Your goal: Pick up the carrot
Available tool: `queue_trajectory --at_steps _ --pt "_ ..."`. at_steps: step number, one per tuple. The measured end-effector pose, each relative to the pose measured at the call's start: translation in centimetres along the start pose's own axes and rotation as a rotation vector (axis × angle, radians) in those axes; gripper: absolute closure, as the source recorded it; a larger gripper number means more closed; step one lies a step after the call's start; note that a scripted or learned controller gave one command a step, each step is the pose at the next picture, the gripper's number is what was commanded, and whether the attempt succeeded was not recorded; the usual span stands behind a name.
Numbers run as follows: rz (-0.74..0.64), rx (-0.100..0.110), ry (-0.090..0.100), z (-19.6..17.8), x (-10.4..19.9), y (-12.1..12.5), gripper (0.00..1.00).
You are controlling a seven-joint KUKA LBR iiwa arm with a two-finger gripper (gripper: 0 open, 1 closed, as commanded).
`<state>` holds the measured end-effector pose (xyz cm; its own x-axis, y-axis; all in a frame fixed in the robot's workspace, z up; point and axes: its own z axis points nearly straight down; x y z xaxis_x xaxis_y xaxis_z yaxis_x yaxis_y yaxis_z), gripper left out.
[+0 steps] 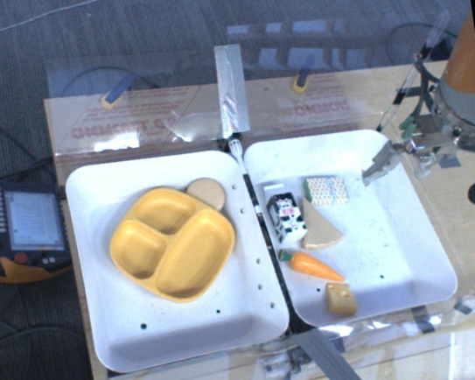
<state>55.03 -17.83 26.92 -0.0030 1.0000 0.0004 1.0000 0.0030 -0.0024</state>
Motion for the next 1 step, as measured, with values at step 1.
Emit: queue_trajectory --at_steps 1 --pt "-0.290 -0.002 0.000 -1.15 6.72 -1.22 0.00"
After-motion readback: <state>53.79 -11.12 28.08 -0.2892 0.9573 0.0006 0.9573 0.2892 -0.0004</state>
